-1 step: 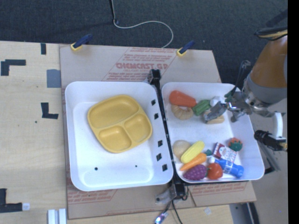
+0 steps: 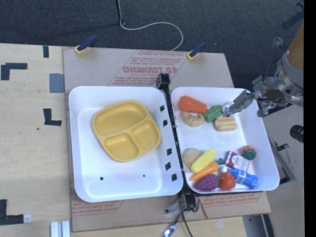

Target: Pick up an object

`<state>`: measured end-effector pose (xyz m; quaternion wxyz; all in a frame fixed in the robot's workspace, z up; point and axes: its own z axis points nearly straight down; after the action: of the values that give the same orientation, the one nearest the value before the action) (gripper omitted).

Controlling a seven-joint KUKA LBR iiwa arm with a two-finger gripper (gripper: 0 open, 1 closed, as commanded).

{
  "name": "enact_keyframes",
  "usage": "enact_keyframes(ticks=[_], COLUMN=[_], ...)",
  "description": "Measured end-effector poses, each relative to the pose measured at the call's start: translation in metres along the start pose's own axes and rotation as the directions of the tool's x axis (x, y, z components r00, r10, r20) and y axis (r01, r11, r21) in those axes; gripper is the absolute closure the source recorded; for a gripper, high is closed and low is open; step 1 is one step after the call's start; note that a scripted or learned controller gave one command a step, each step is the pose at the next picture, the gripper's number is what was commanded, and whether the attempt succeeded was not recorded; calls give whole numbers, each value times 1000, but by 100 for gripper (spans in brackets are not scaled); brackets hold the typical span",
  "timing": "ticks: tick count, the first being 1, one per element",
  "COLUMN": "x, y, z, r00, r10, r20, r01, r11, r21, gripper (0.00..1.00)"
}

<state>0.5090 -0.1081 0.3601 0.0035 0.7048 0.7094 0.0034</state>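
In the right bin (image 2: 261, 147), toward its far side, a pale tan bread roll (image 2: 225, 124) lies just under the gripper (image 2: 230, 108), whose grey tips hover beside a green pepper (image 2: 213, 113), nothing visibly held.

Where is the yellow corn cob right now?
The yellow corn cob lies in the right bin, toward its near end, between a beige potato-like piece and the orange carrot.

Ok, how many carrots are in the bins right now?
2, both in the right bin: one big carrot near its far left corner, one smaller carrot in the near pile beside the corn. Others could be hidden.
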Motion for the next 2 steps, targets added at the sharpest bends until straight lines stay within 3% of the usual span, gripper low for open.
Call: enact_keyframes(ticks=[1, 2], x=[98, 94], y=[-19, -19], z=[-185, -185], r00=[1000, 1000], r10=[-5, 4], r20=[-2, 1], r01=[5, -4], r11=[1000, 1000], r21=[-9, 10], gripper=[0, 100])
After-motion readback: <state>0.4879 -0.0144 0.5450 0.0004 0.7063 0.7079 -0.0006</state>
